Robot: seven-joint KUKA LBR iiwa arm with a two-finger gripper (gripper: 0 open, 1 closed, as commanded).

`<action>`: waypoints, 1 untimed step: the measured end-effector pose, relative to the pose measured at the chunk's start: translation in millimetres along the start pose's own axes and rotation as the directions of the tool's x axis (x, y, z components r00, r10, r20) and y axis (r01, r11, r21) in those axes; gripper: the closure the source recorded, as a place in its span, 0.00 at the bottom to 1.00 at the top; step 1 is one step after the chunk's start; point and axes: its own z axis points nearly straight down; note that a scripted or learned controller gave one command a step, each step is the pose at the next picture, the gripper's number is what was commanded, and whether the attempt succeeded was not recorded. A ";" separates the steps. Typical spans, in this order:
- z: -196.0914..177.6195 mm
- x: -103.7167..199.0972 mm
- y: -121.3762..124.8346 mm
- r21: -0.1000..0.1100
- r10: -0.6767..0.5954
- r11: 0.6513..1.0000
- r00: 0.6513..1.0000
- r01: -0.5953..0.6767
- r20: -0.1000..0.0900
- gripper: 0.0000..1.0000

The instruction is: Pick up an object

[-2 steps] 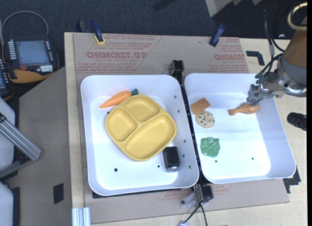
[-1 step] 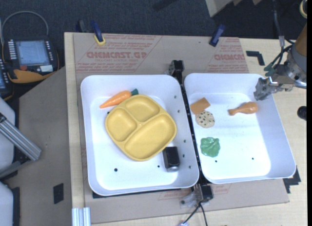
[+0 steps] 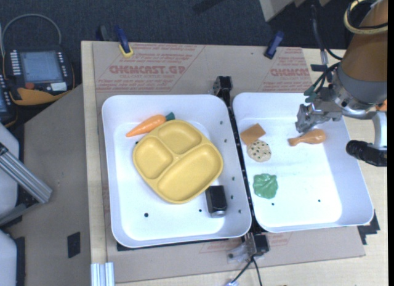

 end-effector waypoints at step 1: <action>11.9 53.8 -5.8 0.001 0.000 1.000 1.000 0.000 -0.001 1.00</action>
